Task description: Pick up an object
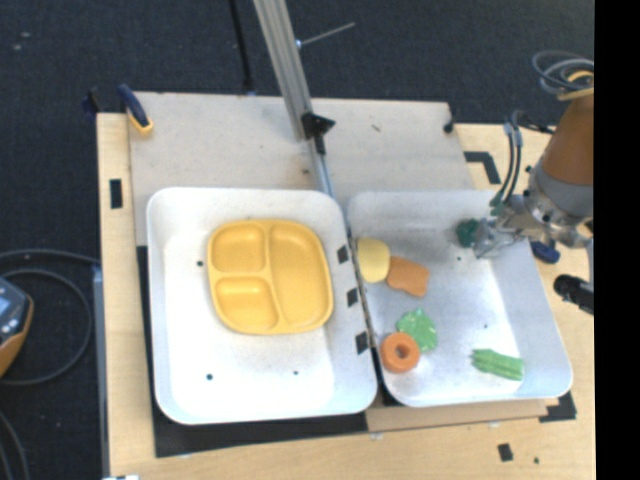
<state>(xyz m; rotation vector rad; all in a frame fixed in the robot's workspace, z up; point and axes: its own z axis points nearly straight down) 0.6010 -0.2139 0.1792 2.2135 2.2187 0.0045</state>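
Right bin (545, 353), near edge: green piece (497, 364) at right; orange ring (400, 352) touching green leafy item (417, 328) near left wall. Mid: yellow piece (373, 260) against orange-brown piece (408, 277). Far right: gripper (487, 238) low over bin, dark green object (467, 232) just beside its tip. Left bin (175, 368): yellow tray (270, 275). Progress, judged: nothing lifted; grasp and raise remain. Gripper opening and contact with green object too small to tell. Arm cut off at right.

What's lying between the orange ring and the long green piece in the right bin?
Bare bin floor lies between ring and green piece in the camera view.
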